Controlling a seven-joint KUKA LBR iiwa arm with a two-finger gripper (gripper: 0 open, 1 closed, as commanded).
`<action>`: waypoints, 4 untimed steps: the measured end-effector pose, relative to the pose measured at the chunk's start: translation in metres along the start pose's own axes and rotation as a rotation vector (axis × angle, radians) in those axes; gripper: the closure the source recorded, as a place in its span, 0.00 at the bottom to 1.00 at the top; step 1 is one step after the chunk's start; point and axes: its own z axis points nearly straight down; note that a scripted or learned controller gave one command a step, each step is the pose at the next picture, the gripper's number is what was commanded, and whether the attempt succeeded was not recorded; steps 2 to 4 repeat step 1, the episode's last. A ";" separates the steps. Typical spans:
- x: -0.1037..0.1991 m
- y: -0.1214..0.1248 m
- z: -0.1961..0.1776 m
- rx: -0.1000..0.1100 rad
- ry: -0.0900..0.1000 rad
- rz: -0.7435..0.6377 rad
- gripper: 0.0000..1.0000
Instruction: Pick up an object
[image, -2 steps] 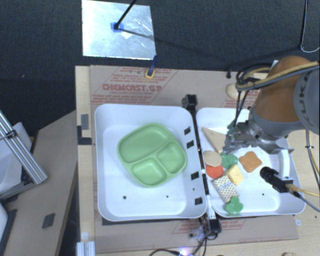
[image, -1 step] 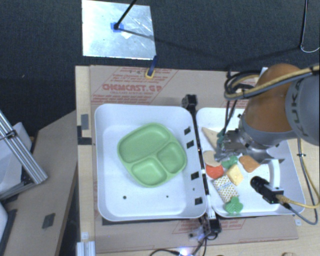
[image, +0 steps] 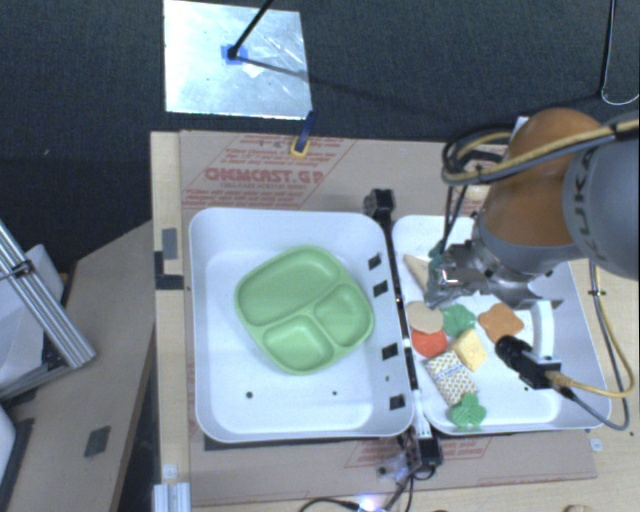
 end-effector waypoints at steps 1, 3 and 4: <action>-0.010 -0.004 -0.006 0.001 0.000 0.005 1.00; -0.010 -0.004 -0.006 0.001 0.000 0.005 1.00; -0.010 -0.004 -0.006 0.001 0.000 0.005 1.00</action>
